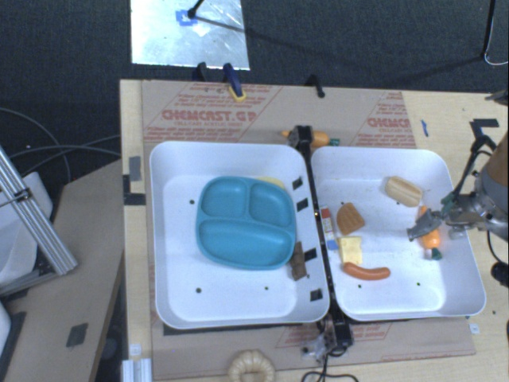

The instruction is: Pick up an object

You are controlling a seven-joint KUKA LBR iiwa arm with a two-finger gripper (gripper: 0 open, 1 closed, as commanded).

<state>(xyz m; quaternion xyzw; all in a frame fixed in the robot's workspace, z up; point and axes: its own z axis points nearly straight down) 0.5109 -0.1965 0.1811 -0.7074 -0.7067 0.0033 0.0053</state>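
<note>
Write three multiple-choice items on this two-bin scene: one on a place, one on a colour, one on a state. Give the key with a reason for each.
1. Where does the divided tray lie?
A. In the left bin
B. In the right bin
C. On the floor

2. What colour is that tray?
A. Red
B. Blue
C. Black

3. How does the sausage in the right bin rest?
A. Standing on end
B. Lying flat on the bin floor
C. Hanging from the gripper

Key: 1 A, the tray sits inside the left bin. 2 B, its surface is plainly blue. 3 B, the sausage lies flat, apart from the gripper, which is at a small orange object.
</note>
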